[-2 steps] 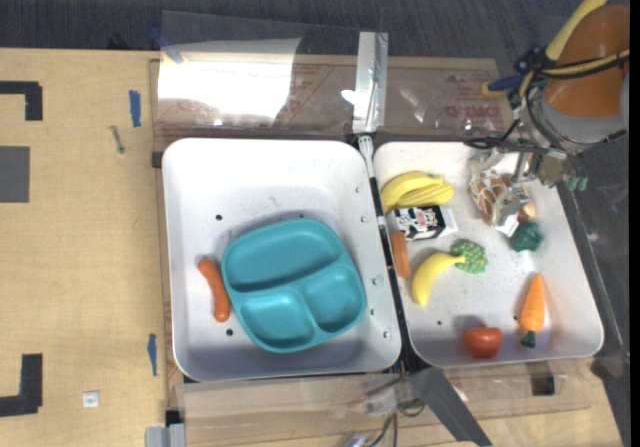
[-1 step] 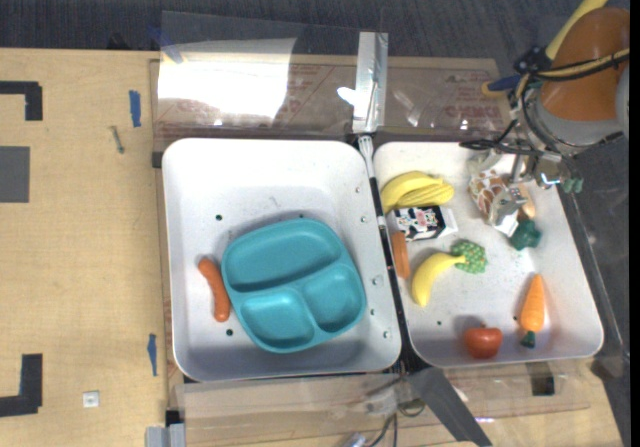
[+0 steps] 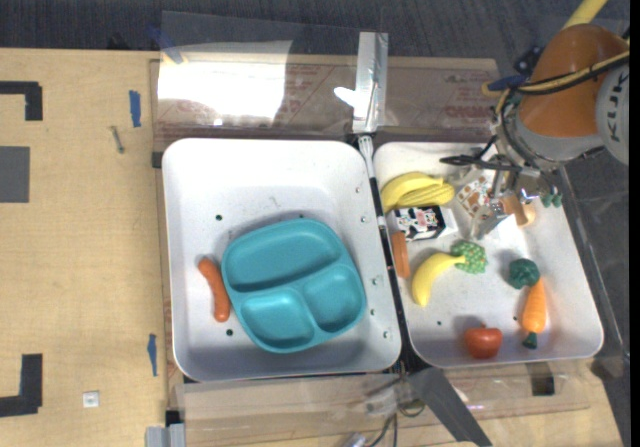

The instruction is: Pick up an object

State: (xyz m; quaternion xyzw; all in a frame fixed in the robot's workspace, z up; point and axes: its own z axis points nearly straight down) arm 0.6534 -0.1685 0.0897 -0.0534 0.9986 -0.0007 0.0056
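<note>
Grey arm (image 3: 570,105) over rt bin (image 3: 585,335)

Arm (image 3: 585,85) cut off at frame's 3 o'clock edge; gripper (image 3: 492,197) fingers blurred, state unclear; small carton (image 3: 420,222) partly under banana bunch (image 3: 412,190), label unreadable.

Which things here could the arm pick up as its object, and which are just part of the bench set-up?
Candidates for picking: banana bunch, single banana, broccoli, dark green vegetable, carrot, tomato, black-and-white carton, orange sausage, teal divided plate. The gripper hangs over the right bin.

Set-up only: left bin, right bin, cardboard bench top.
</note>
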